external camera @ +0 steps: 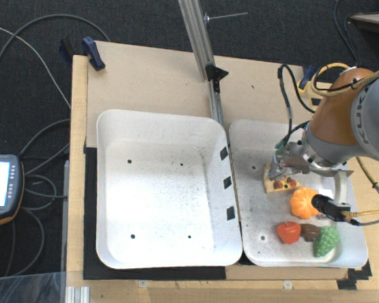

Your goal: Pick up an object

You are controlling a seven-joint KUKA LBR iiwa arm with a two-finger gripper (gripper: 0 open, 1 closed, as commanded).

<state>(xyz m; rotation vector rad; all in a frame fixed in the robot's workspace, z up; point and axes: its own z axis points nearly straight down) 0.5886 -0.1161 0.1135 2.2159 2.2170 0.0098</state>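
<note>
Tabletop (149, 79) tan, carrying two shallow white bins side by side. Left bin (112, 141) speckled with dark flecks on its floor. Right bin (255, 146) holding all the small items, clustered in its near right part. Grey arm (368, 116) with orange band reaching in from the right, bent down over the right bin. Pincer (281, 169) low over the bin floor, at or touching the top of a small tan block with red and yellow marks (281, 184); open or closed cannot be told, contact point hidden by the wrist. Orange fruit (303, 202) just beside the block, toward the near side. Green bunch of grapes (327, 242) near the bin's front right corner. Red tomato (288, 232) left of the grapes, a small brown piece (310, 231) between them.
</note>
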